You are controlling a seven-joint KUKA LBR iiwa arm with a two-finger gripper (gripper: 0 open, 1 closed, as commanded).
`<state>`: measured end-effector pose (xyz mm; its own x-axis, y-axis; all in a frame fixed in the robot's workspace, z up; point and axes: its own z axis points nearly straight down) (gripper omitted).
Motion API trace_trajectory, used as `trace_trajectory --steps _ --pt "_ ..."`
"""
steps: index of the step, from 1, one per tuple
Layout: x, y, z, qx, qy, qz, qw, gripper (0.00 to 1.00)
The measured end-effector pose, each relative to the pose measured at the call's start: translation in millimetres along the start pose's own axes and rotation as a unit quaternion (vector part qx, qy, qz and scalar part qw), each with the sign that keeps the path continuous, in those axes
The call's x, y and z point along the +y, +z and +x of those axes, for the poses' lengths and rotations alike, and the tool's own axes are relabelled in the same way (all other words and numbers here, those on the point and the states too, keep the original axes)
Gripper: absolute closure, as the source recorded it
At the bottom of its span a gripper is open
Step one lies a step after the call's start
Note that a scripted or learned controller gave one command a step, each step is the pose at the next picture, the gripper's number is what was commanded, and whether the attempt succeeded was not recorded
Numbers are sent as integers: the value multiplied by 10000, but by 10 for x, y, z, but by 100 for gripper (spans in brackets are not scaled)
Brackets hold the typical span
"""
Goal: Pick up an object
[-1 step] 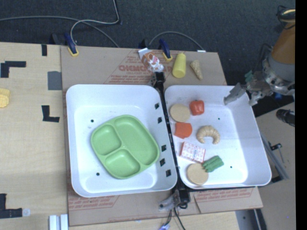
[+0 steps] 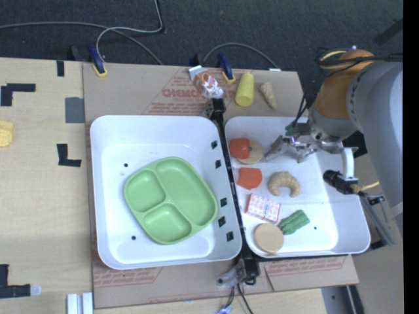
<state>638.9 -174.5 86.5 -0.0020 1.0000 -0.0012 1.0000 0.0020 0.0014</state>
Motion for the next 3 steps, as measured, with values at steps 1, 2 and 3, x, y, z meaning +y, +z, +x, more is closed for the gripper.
trace_trajectory --steps 1,2,3 --pt "-807 -1 31 -4 7 -5 10000 0" --pt "-802 -98 32 -9 3 -9 10000 100" --pt "-575 1 688 -5 1 -18 10000 100"
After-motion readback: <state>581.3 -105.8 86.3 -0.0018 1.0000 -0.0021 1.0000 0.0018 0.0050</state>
